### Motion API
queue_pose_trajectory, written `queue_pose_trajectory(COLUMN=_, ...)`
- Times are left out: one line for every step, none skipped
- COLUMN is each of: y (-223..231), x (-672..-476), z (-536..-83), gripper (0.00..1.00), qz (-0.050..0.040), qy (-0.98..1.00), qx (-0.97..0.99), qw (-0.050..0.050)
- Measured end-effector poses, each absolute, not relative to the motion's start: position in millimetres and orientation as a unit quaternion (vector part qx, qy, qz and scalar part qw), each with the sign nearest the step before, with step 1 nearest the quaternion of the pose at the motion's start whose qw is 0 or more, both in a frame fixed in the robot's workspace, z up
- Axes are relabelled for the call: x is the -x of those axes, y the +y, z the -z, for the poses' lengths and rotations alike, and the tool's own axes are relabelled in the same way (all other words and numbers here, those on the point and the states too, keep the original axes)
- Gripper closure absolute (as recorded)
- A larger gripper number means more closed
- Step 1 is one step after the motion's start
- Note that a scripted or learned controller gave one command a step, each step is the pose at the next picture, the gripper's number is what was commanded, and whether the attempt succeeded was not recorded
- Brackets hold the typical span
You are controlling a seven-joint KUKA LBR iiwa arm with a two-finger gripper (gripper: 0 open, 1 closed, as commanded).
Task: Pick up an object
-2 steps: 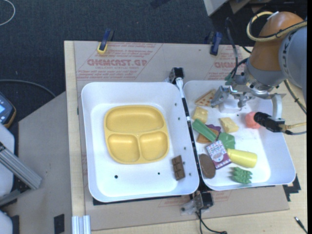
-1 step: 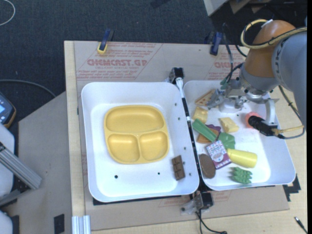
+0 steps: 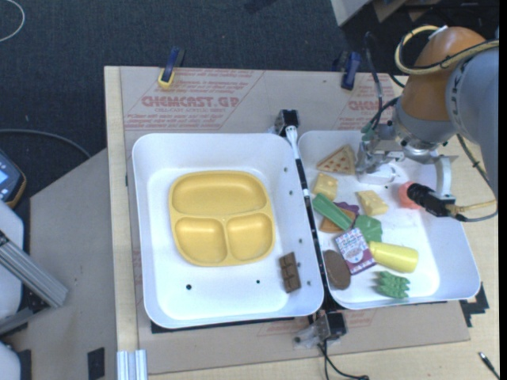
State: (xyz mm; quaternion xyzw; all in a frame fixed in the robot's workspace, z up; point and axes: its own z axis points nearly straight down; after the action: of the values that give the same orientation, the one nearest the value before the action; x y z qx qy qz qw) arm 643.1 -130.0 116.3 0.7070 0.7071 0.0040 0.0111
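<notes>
**Gripper over the right bin's far edge**

The gripper [image 3: 379, 165], metallic and partly blurred, is hanging near the right bin's [image 3: 463, 260] far edge; its finger state cannot be told. A triangular cracker [image 3: 337, 161] is lying just beside it. The yellow three-compartment tray [image 3: 219, 215] is occupying the left bin [image 3: 150, 212].

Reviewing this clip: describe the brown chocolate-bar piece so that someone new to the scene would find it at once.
Start at the left white bin, which holds a yellow three-compartment plastic tray. Just off the tray's lower right corner, near the divider between the bins, lies the small brown segmented chocolate-bar piece. It is the one loose item in that bin; the other toy foods crowd the right bin.
</notes>
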Motion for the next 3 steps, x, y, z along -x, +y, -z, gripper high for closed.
queue_pose_trajectory(y=-131.0, x=-648.1, z=-181.1, gripper=1.0, qz=-0.0022, qy=0.707, qx=-0.707, qw=0.004)
queue_pose_trajectory(y=-131.2, x=-649.8, z=-229.1, gripper=1.0, qz=-0.0023, qy=0.708, qx=-0.707, qw=0.004)
queue_pose_trajectory(y=-77.9, x=-657.7, z=-216.2, gripper=1.0, qz=-0.0003, qy=0.709, qx=-0.705, qw=-0.001)
